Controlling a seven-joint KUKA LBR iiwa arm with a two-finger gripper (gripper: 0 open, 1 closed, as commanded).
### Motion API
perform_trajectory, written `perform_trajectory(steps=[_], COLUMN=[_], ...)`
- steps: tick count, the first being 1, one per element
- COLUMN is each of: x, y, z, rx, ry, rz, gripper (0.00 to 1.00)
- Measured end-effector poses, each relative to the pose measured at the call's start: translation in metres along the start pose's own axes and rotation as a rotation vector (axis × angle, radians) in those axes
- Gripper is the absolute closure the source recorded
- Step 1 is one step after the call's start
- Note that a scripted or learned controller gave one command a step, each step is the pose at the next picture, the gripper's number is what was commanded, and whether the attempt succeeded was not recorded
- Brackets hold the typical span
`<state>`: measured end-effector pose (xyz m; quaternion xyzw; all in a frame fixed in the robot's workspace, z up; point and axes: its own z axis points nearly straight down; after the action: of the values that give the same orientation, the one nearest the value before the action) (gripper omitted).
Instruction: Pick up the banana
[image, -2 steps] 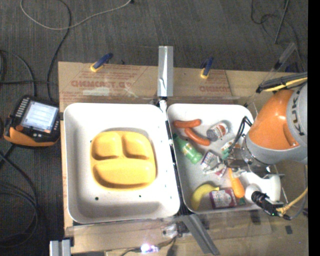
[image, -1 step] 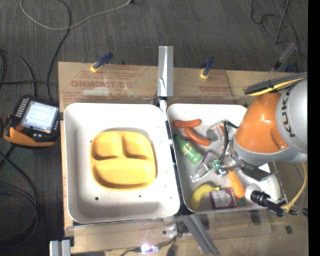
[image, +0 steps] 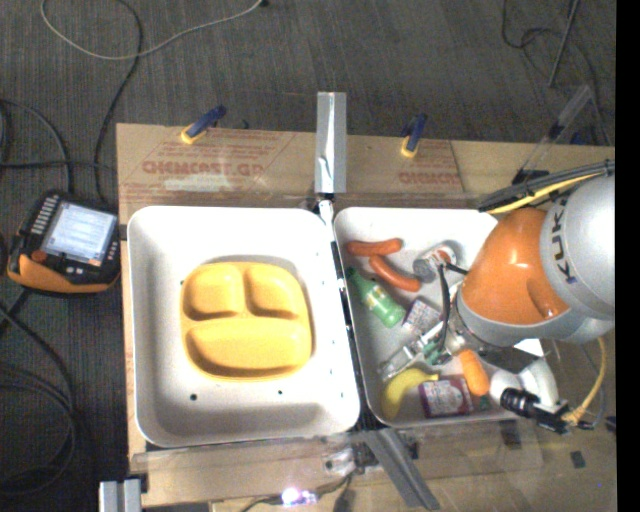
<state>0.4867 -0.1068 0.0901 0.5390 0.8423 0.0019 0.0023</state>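
Up top and closest to the lens, the arm (image: 545, 275) bulges in from the right, orange band broad as a pumpkin, with the grey shell above it showing the letters "KU" before the frame edge cuts the rest off. Below it the gripper (image: 427, 345) is down in the right bin (image: 352, 330), buried in a tangle of metal and cable, and I cannot tell whether its jaws are spread or pressed together.

And the banana (image: 398, 388): near the front wall of that right bin, just left of a dark red jar (image: 445, 398) whose label is too small to read. Its long axis slants from front-left up towards back-right, pointing at the gripper. The upper end slips under the gripper's metalwork, so stem and tip can't be told apart, nor whether metal touches fruit.

An orange carrot (image: 475, 372) sits just right of the gripper, partly under the arm. Farther back lie a green bottle (image: 378, 299) and two sausages (image: 385, 258), one behind the other.

Over in the left bin (image: 150, 330), a yellow divided plate (image: 247, 320) sits in the middle. Behind both bins, the cardboard sheet (image: 240, 160) carries faded red print reading roughly "CHEMCAST GP"; a second patch behind the right bin is too faint to read.
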Motion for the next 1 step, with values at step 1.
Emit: perform_trajectory(steps=[1], x=[-0.0021], y=[0.0017], z=[-0.0078], rx=[-0.004], ry=[-0.003], rz=[0.002], gripper=[1.0])
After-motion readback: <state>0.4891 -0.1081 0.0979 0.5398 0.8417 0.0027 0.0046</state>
